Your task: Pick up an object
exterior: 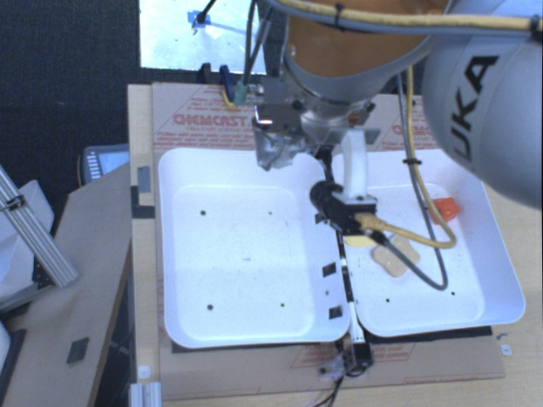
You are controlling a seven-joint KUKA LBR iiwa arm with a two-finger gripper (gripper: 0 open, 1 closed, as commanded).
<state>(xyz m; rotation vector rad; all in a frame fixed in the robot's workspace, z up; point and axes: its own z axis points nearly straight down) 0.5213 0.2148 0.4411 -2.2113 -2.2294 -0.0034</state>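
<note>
Gripper (273,147) hangs over the far rim of the left bin (237,261), close to the seam where the two bins meet. Honestly I can't make out whether it's clenched or released from here, because the big grey-and-orange arm (365,24) looms over everything. I don't see anything hanging from it, for what that's worth.

Stuff to grab is all over in the right bin (462,291). Closest candidate is a tan oblong piece (393,259) lying flat near the middle of that bin. Its long axis runs on a diagonal, from the far-left end down toward the near-right. A small orange block (446,208) sits further out by the bin's right-hand wall, apart from the tan one.

So the whole thing turns on this: the targets lie across the seam, to the right of the gripper and nearer the camera. My guess is it has to cross over into the right bin, then line up to close across the tan piece's narrow width and not along that diagonal.
</note>
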